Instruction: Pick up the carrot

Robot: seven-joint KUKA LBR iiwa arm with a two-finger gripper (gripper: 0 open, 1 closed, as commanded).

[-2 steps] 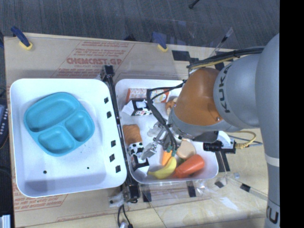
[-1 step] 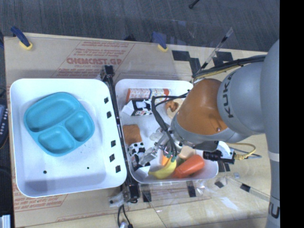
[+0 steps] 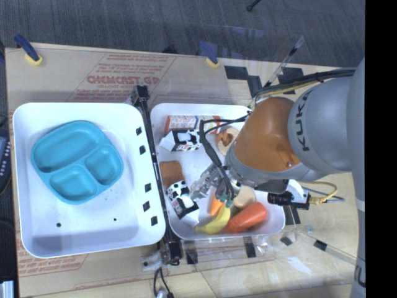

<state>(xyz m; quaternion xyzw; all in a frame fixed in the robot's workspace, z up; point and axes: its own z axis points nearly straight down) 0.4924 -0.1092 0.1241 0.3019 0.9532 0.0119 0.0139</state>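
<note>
Looming nearest, grey arm (image 3: 322,129) with orange band (image 3: 267,138), reaching from right of frame over right bin (image 3: 263,233). Beneath it, gripper (image 3: 214,190) low among clutter at lower middle of that bin; open or closed, cannot tell. Just under gripper, carrot (image 3: 216,205), touching yellow banana (image 3: 214,224), beside reddish oblong piece (image 3: 248,216). Farther left, left bin (image 3: 80,238) bearing blue divided plate (image 3: 77,160).
</note>
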